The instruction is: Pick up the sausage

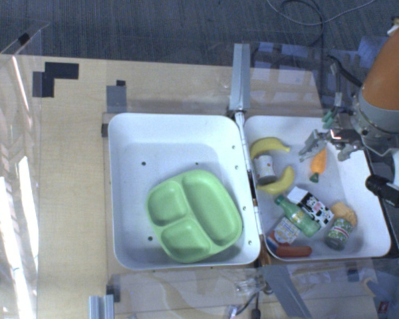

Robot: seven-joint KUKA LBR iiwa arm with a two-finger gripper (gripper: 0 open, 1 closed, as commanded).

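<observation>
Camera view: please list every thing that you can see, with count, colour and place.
bins: 2, white, side by side on the bench
divided plate: 1, green, left bin
bananas: 2, yellow, right bin, far left part
can: 1, grey, between the bananas
carrot: 1, orange, right bin, far part
bottle: 1, green, right bin, middle
carton: 1, black and white, beside the bottle
sausage: 1, red, right bin, near edge
tin: 1, green label, near right corner
gripper: 1, grey, above the carrot

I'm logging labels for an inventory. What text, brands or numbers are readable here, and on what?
No text reads legibly.
Green bottle: label too blurred.
Black-and-white carton: print too small.
Can beside the bananas: label blurred.
Green-lidded can: label blurred.
</observation>
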